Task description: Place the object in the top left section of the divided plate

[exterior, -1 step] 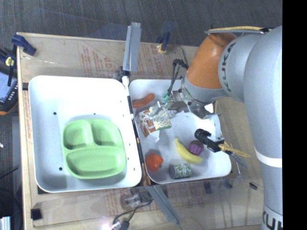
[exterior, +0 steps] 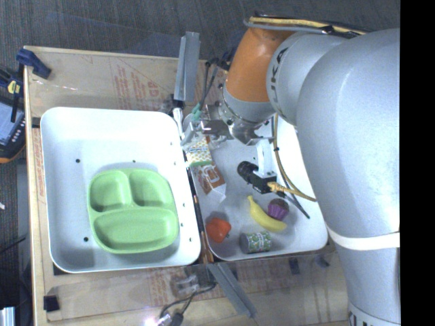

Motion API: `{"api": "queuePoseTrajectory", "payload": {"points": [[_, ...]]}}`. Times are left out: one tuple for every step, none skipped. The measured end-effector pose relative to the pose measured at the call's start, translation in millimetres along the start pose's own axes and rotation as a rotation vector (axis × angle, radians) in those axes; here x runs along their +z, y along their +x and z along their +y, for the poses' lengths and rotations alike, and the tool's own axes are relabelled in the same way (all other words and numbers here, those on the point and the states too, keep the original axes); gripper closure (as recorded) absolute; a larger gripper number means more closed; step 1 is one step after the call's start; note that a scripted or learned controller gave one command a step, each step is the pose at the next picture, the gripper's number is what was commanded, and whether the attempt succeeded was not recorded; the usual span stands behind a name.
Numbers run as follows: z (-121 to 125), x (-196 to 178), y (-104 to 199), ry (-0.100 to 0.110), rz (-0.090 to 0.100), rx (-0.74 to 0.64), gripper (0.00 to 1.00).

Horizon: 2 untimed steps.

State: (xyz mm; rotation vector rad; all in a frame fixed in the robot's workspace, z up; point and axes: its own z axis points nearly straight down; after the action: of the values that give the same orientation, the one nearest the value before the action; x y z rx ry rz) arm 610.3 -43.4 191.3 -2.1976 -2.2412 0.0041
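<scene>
My gripper (exterior: 204, 129) hangs over the right bin's (exterior: 309, 240) upper-left corner beside a small snack packet (exterior: 209, 177), likely light, crinkly and slippery, best pinched across its flat middle, far from the green divided plate (exterior: 133, 210); finger state I cannot tell.

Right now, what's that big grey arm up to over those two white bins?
The arm reaches in over the right bin, its gripper low at the bin's upper left corner, by a small packet. I can't tell whether it has hold of anything. Loose in that bin lie a banana, a purple piece, a red fruit, a green can and another packet. The left bin holds a green divided plate, with nothing in its sections yet.
</scene>
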Motion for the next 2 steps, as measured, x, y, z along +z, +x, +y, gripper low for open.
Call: {"api": "queuePoseTrajectory", "payload": {"points": [[-50.6,0.6,37.8,0.001,0.001,-0.082,1.00],[-83.6,0.9,134.2,0.002,-0.002,-0.125,1.00]]}}
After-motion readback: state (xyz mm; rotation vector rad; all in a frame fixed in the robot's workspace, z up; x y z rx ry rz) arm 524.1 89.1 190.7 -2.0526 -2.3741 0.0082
